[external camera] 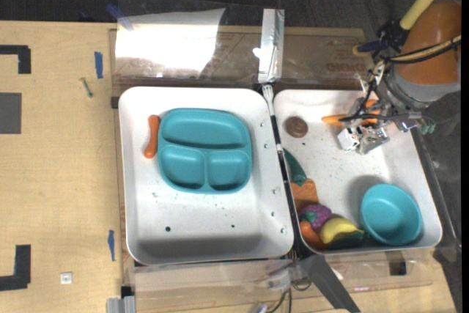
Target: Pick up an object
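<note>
- A small orange carrot-like piece (pixel 338 119) is seen in the right bin (pixel 333 165), near its far edge, lying flat with its long axis running left to right and its thin tip pointing toward the wall shared with the left bin.
- The gripper (pixel 364 137) is found just beside that piece, on its right and slightly nearer the viewer, low over the bin floor; whether its fingers are apart or closed cannot be told, and nothing is seen gripped.
- Open white floor is left in the middle of the right bin, between the gripper and the objects along the near edge.
- A round brown disc (pixel 296 127) lies near the far left corner of the right bin, left of the carrot piece and apart from it.
- A teal bowl (pixel 390 213) stands upright in the near right corner of the right bin.
- A cluster is packed along the left wall and near left corner: a dark teal piece (pixel 296 168), an orange piece (pixel 305 191), purple grapes (pixel 316 215) and a yellow banana (pixel 338 231), touching one another.
- In the left bin (pixel 198 231), a teal divided plate (pixel 204 149) sits toward the far edge, with an orange hot-dog-like stick (pixel 152 136) beside it on the left, its long axis running far to near; the near half of that floor is bare.
</note>
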You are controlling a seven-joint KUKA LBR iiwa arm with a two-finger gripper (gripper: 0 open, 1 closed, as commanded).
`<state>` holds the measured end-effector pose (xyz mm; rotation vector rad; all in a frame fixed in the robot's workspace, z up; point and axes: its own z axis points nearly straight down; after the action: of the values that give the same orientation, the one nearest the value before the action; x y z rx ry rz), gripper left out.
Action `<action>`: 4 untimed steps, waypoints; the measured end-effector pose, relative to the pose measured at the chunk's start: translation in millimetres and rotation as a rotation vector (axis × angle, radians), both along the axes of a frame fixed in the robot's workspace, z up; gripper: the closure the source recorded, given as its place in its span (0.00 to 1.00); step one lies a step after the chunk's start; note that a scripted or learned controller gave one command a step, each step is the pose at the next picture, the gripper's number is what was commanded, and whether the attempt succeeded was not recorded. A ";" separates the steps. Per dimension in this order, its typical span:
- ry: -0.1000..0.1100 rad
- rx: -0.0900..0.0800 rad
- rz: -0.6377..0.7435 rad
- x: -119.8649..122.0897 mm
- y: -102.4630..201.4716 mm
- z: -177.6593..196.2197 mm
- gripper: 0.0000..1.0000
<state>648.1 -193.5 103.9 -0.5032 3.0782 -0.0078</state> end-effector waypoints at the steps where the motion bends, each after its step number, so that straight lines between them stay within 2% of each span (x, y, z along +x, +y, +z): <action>1: 0.003 -0.004 0.101 -11.4 15.3 155.7 1.00; 2: 0.018 0.005 0.051 -18.3 126.4 135.7 1.00; 3: 0.013 -0.001 0.176 17.5 96.3 3.8 1.00; 4: 0.003 0.000 0.102 22.9 112.9 89.2 1.00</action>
<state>671.0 -80.6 193.1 -0.6596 3.0516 -0.0059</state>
